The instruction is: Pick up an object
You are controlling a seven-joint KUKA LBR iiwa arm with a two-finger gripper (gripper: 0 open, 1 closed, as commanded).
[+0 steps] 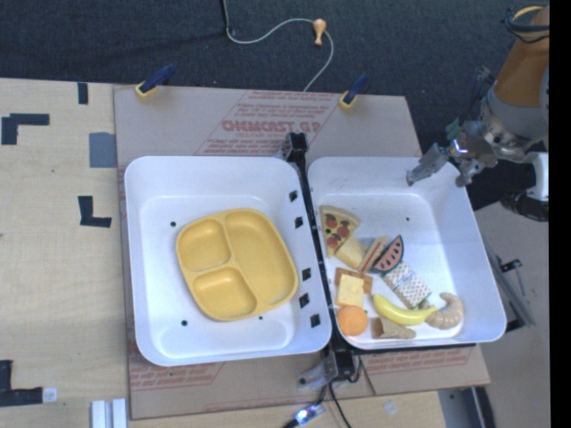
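Gripper (443, 162) sits at abt 2 o'clock of the right bin (473, 230), over its upper-right rim. Fingers (425, 169) look spread apart, released, w/ nothing between them and touching no object.

Food toys lie in the right bin's lower half: pizza slice (337, 226) near centre-left, watermelon slice (388, 254) just right of it, banana (400, 310) at abt 5 o'clock, orange (353, 320) at 6 o'clock, shrimp (449, 310) touching the banana's tip, plus a patterned wrapped block (408, 283) btwn watermelon and banana.

Left bin (143, 239) holds a yellow divided plate (235, 263), 3 compartments.

Writing: cardboard sheet (259, 123) on the desk (53, 239) has red print at 12 o'clock, upside-down; reads roughly "CHEMCAST GP", not sure. Smaller lines too blurred.
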